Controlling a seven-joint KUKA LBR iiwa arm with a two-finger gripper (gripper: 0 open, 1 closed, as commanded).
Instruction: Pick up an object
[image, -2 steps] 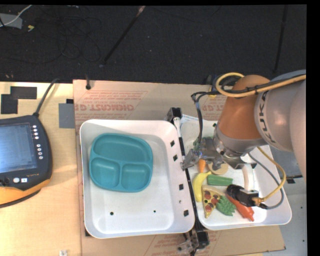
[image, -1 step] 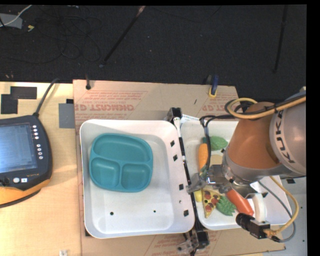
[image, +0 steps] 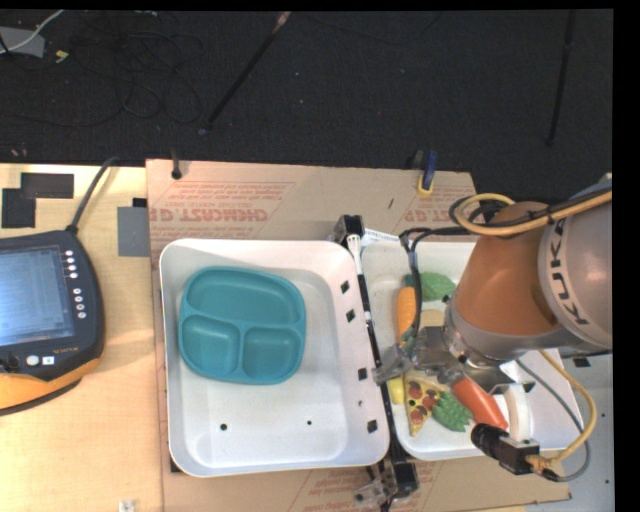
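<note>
From above, the arm (image: 520, 290) reaches in from the right and hangs low over the right bin (image: 440, 445). Its claw (image: 408, 358) sits at the bin's left edge, by the divider, and I cannot tell what state it is in. Under it lie toy foods: a carrot (image: 405, 308) upright near the top, a pizza slice (image: 422, 405) below, and a red-orange piece (image: 480, 402) beside that. The left bin (image: 260, 430) holds a teal divided plate (image: 242, 325). A pendant (image: 45, 300) rests on the desk (image: 120, 400) at left.
</note>
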